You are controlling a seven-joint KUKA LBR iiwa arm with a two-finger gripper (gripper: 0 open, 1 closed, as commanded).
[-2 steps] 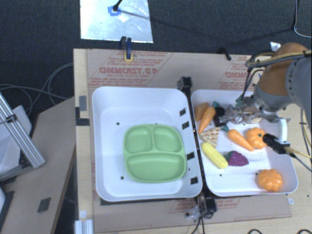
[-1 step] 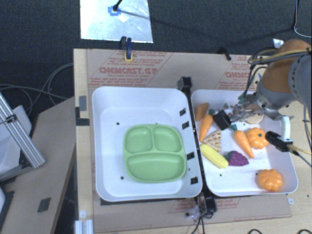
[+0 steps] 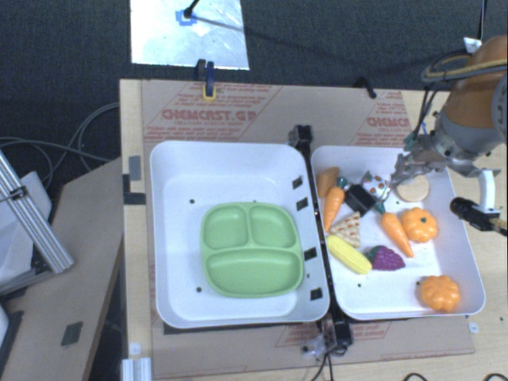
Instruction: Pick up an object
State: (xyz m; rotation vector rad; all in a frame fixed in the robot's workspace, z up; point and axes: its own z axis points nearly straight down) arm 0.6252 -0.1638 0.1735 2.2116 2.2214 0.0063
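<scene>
Cardboard (image 3: 238, 113) under bins, red "CHEMCAST GP" print, arm (image 3: 468, 109) over R bin (image 3: 468, 292)

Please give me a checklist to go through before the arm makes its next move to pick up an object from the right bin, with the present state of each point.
1. Gripper is above the right bin: ok, it is over the bin's far part.
2. An object is near the gripper: ok, a round tan cookie lies just beside it.
3. Nothing is held yet: cannot tell, the fingertips are too small to read.
4. Target stands apart from its neighbours: ok for the cookie; not ok for the corn, which touches the grapes.
5. Green plate in the left bin is out of the way: ok.
</scene>
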